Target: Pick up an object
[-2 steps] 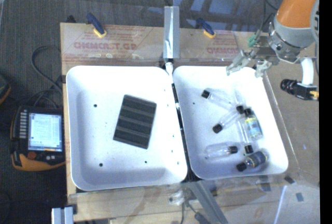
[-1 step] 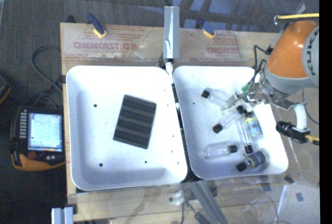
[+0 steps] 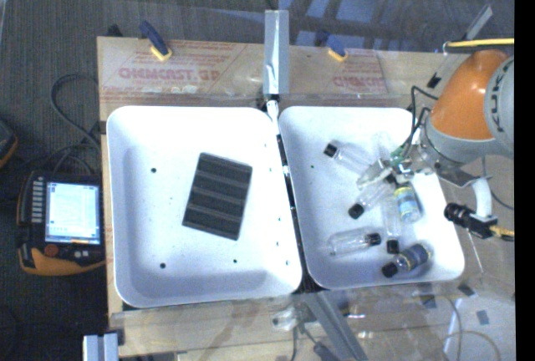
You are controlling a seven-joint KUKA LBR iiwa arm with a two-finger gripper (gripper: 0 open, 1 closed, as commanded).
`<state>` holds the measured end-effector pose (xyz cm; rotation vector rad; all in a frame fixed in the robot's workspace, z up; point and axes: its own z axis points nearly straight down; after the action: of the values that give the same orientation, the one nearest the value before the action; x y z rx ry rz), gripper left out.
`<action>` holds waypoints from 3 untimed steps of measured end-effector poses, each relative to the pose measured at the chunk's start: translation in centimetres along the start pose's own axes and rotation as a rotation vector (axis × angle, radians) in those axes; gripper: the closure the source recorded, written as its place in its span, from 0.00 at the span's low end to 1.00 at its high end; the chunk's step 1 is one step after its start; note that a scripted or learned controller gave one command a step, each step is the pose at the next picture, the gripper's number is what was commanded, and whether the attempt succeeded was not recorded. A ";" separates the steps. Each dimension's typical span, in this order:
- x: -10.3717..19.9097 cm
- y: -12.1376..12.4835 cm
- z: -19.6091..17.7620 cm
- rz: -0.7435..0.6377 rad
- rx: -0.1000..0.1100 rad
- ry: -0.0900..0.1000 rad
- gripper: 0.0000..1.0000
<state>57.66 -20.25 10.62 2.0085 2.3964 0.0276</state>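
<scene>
Vials crowd the right bin (image 3: 318, 263), and my choice among them comes down to which lies closest beneath my wrist. Nearest the camera, at the bin's near right corner, sits a dark-capped bottle (image 3: 408, 259), with a clear vial (image 3: 354, 242) lying just left of it, its long axis running left to right. Farther in, a small bottle with a blue label (image 3: 407, 205) lies almost under my gripper (image 3: 401, 167), its long axis running roughly near to far; it lies just to the near side of me. A tangle of clear vials (image 3: 374, 184) spreads to my left, touching one another, and a black-capped vial (image 3: 343, 155) lies farther left and toward the far wall. Whether my gripper is spread or closed I cannot tell from this angle. The left bin (image 3: 134, 267) holds a dark ribbed block (image 3: 218, 195), well apart from me. I judge the blue-labelled bottle the likeliest target.
</scene>
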 end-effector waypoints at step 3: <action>0.9 2.0 0.6 -0.067 0.007 0.000 1.00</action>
<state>59.50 -18.98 10.05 1.9298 2.4651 0.0184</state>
